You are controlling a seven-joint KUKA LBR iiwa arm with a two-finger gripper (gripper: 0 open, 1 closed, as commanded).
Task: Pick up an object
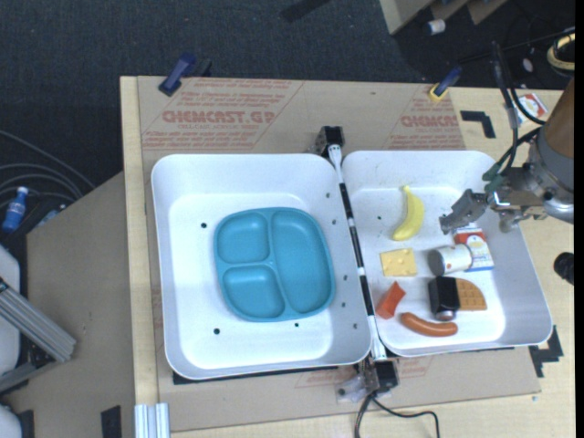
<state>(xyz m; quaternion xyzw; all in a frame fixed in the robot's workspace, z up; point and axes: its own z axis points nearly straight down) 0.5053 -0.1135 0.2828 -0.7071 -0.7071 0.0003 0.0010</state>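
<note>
The right bin (522, 279) holds several small items. A yellow banana (410, 213) lies near its middle, with a yellow cheese slice (398, 262) below it. A red pepper piece (391, 299) and an orange-red sausage (429, 325) lie toward the front. A black block (443, 297) rests against a brown waffle (468, 295). A small can with a red and white label (461, 257) lies on its side. My gripper (465, 210) hangs over the right part of this bin, just above the can and right of the banana, with nothing seen in it.
The left bin (182, 245) holds a blue divided plate (273, 263). A black clamp strip (351, 235) runs between the two bins. Cables (511, 99) hang beside the arm at the upper right. Brown board (274, 108) surrounds the bins.
</note>
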